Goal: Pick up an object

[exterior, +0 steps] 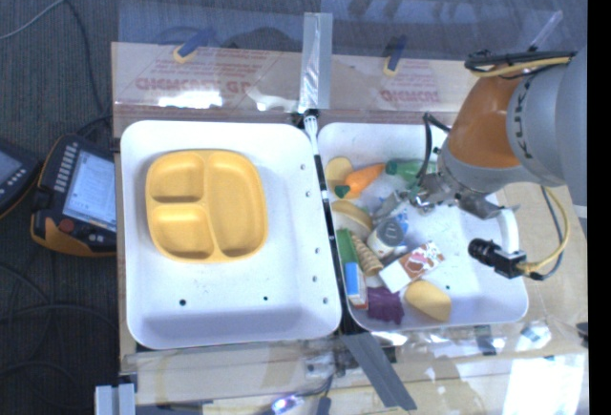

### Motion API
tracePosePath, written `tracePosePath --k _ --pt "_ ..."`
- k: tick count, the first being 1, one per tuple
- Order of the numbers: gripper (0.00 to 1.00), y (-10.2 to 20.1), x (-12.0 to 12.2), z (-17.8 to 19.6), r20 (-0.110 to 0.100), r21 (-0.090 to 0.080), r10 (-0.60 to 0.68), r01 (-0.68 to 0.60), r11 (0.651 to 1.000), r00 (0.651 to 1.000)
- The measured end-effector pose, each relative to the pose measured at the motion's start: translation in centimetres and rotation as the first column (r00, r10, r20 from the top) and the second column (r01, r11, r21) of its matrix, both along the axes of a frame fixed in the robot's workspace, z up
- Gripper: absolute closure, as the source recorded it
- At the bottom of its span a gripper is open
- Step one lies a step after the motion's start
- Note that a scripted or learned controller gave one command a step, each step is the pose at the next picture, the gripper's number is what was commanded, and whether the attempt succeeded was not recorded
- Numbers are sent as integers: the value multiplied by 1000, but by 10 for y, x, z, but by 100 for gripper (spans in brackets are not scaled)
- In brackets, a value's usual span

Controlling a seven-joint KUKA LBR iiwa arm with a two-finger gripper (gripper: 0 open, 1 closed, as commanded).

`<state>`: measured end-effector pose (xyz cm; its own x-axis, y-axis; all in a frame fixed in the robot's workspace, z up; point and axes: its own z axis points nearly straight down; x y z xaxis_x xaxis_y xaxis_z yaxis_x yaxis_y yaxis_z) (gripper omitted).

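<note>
The right bin holds a heap of small objects. Among them are an orange carrot-shaped toy, a green piece, a round grey item, a red and white packet, a yellow lump, a purple piece and a blue stick. My gripper is low inside this bin, near its back middle. It sits just right of the carrot toy and below the green piece, over the heap. The orange-banded wrist hides most of it.
The left bin carries a yellow divided plate. A black cylinder on a cable hangs over the right bin's right side. A teach pendant lies on the floor to the left of the bench.
</note>
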<state>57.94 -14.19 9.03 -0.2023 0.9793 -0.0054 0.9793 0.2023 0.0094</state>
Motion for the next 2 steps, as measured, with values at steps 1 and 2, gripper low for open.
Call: tracePosePath --k 1,2 --pt "0 -12 45 -1 0 2 -69 69 998 998" --pt "0 16 1 0 1 0 -41 41 999 999"
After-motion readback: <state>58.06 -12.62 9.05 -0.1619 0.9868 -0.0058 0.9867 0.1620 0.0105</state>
